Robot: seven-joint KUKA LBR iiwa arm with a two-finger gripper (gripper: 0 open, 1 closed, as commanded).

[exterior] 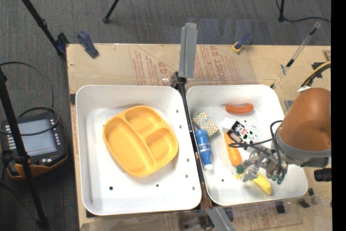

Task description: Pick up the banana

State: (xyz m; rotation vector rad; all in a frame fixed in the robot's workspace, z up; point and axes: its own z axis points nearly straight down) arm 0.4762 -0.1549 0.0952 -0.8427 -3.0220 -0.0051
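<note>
The gripper (pixel 263 167) is seen low in the right bin (pixel 216 96), near that bin's front right corner, with the orange-banded wrist (pixel 306 121) above it at the bin's right edge. How far the gripper is parted cannot be told; the metal parts blur together. The banana (pixel 263 185) is found on the bin floor at the front right corner, lying directly under and just in front of the gripper, seemingly touched by it, but a grasp cannot be confirmed. An orange carrot-shaped item (pixel 233 152) is placed just left of the gripper, toward the bin's middle. A blue bottle (pixel 203 146) is laid along the left wall of the right bin, with a patterned packet (pixel 206 123) behind it. A small black-and-white printed item (pixel 243 130) is located mid-bin, and a sausage (pixel 239 108) is set near the back wall. A yellow divided plate (pixel 140 139) is held in the centre of the left bin (pixel 92 111).
</note>
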